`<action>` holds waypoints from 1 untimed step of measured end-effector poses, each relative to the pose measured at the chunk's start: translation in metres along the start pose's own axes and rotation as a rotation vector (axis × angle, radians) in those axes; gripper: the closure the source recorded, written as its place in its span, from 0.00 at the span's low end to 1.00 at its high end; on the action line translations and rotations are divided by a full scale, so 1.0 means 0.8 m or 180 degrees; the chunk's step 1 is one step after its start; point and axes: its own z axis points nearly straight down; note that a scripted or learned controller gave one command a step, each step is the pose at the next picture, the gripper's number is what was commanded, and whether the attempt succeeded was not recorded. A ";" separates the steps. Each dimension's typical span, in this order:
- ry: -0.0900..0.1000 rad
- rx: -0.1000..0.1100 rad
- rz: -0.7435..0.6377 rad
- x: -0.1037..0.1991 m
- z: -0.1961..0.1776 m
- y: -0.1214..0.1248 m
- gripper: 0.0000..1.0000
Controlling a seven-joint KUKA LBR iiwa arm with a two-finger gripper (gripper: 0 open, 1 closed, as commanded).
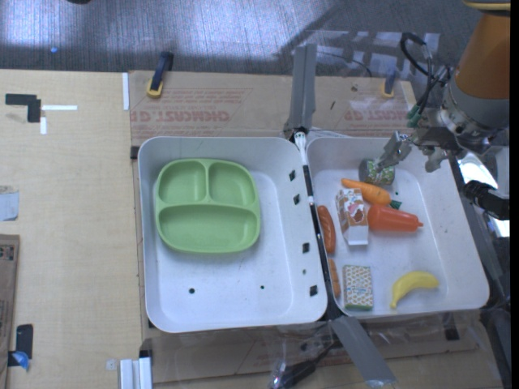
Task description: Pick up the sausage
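Starting at the bottom of the frame, the right white bin [466, 241] holds a yellow banana [413, 286] and a small patterned carton [358, 287]. Further up, the reddish-brown sausage [327, 227] lies along the bin's left wall, untouched, beside a white juice carton [353, 216] and an orange carrot [366, 190]. Toward the upper right, the gripper [383, 168] appears closed on a small greenish object, not the sausage. Judging by this, the pick is not yet done.
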 end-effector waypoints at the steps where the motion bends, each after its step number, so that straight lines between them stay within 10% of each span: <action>1: 0.0000 0.0002 0.0232 -0.079 0.151 0.003 0.00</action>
